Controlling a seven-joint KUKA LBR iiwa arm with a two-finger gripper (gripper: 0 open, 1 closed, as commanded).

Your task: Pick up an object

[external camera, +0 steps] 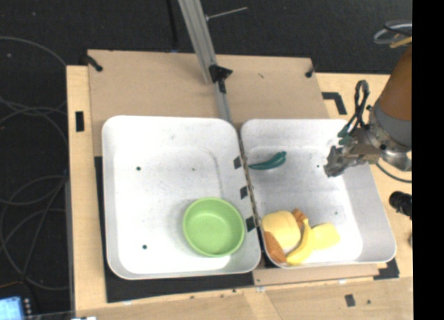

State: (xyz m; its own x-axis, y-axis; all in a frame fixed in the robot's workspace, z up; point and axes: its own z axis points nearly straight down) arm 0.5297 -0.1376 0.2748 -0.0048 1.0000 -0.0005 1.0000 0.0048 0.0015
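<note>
Reaching from right, gripper (338,162) over right bin (368,204)

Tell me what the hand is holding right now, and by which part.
Nothing visible. The hand hovers over the right bin, apart from the teal piece and the yellow toys. Its grip state cannot be told.

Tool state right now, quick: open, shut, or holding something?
Tool: cannot be told from this view; it hangs over the right bin, near its right side, with nothing seen in it.
</note>
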